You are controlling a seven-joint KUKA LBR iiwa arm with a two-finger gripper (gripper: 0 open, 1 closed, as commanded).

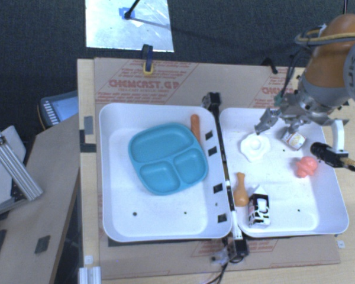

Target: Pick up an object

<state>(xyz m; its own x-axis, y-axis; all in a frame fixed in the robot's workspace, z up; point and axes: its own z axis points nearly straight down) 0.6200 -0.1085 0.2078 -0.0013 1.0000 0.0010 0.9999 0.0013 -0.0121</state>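
Observation:
My gripper (277, 128) hangs over the far part of the right bin (328, 209), open, with nothing between its fingers. One fingertip (262, 126) is just above a white fried-egg toy (254, 147). The other is close to a small tilted can (294, 139). A pink toy (306, 166) lies to the right of the gripper's reach. Lower in the bin, an orange bottle-shaped toy (241, 189) lies by the left wall, with a black-and-white carton (259, 210) beside it.
The left bin (115, 218) holds a blue divided plate (168, 157) and an orange stick-shaped toy (195, 127) at its far right corner. A black divider strip (220, 158) runs between the bins. A black fitting (325, 153) on the arm reaches over the right bin's edge.

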